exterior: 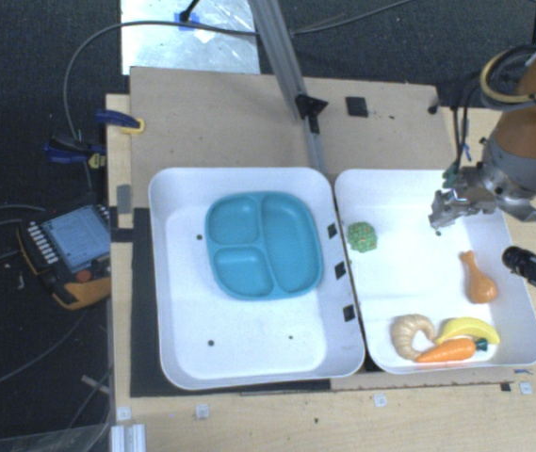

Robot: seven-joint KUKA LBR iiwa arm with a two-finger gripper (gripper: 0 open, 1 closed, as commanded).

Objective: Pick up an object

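Nothing had yet been lifted, as far as could be judged. The gripper (445,211) was seen hovering over the upper part of the right bin (395,285), with nothing visible between its fingers; whether they were spread or pressed together could not be told, the tool being too small and blurred. Nearest to it, just below and to its right, an orange drumstick-shaped toy (478,279) was lying on the bin floor. To its left, near the bin wall, a green broccoli piece (362,236) was found. Farther below, a cluster was seen: a banana (469,329), a carrot (447,350) and a pale croissant (411,332), touching one another. Farthest left, a blue divided plate (263,245) was resting in the left bin (249,351). The descent, the grasp and the lift all remained to be done.
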